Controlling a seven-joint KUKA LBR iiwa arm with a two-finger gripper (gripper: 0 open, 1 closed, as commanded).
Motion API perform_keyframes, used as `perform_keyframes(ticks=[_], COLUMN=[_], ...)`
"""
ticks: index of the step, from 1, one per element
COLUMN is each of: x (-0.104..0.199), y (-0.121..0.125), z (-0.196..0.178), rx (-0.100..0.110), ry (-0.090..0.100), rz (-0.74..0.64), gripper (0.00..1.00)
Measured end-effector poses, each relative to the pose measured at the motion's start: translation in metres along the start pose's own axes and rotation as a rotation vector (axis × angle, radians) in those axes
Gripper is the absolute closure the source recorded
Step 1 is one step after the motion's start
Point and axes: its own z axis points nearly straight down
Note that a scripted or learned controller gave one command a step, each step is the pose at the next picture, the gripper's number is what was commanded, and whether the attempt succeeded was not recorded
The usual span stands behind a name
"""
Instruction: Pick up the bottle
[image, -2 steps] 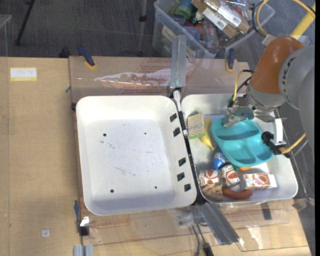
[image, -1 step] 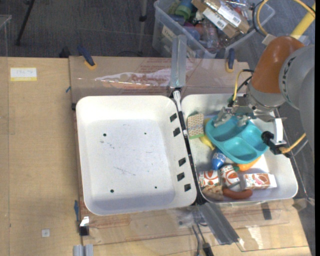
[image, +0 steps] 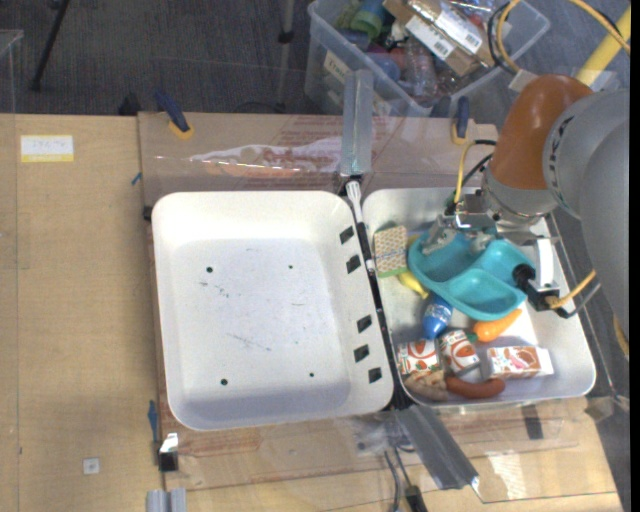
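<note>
Two white bins sit side by side on the bench, left bin (image: 190, 300) in the middle of the frame, right bin (image: 575, 355) at centre right, a divider (image: 362, 275) with black clips between them. The arm (image: 560, 150) comes in from the upper right, orange band (image: 530, 125) above the wrist, and reaches down over the upper part of the right bin. The gripper (image: 462, 228) hangs just above the back edge of a teal bowl (image: 475, 280), near or touching it, cannot tell which; cannot tell how the tool is set or if it has hold of anything, wrist and cables cover it. The bottle (image: 437, 320), small with a blue cap and white label, lies in the right bin just below the bowl's lower left rim, partly tucked under it, apart from the gripper. A yellow-green sponge (image: 390, 250) lies at the bin's upper left, beside the divider. A yellow piece (image: 412, 283) pokes out under the bowl's left edge. An orange item (image: 497, 326) sits just right of the bottle below the bowl. Red-and-white packs (image: 440, 358) crowd the bin's lower part, a carton (image: 518, 362) to their right, a red sausage-like thing (image: 475, 387) along the lower wall. Clear tub (image: 420, 40) of clutter at top of frame
</note>
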Motion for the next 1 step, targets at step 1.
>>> perform_keyframes(ticks=[1], x=[0.0074], y=[-0.0194], z=[0.0024], rx=[-0.012], ry=[0.018], rz=[-0.45], gripper=[0.0])
